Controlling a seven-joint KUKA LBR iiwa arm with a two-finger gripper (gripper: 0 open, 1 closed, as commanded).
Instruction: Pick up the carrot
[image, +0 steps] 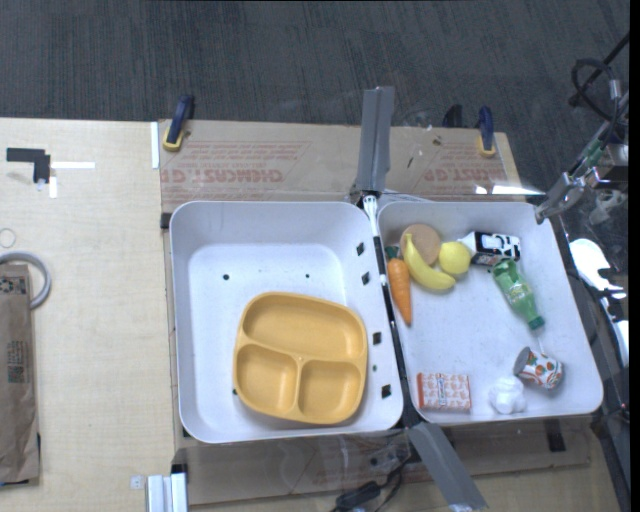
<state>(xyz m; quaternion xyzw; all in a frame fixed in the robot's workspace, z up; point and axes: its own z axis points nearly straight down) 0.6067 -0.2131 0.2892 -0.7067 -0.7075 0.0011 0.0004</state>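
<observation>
While the carrot (400, 289) lies against the right bin's (590, 372) left wall, touching the banana (425, 270), grip state cannot be told. Likely light, stiff, smooth plastic; best pinched mid-body across its width.

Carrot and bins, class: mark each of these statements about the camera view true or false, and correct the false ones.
1. The carrot lies in the right bin, against its left wall. True.
2. The yellow divided tray sits in the right bin. False: it sits in the left bin.
3. The banana lies between the carrot and the lemon. True.
4. The green bottle stands upright. False: it lies on its side.
5. The carrot's leafy end points towards the near edge of the bin. False: its narrow tip points that way.
</observation>
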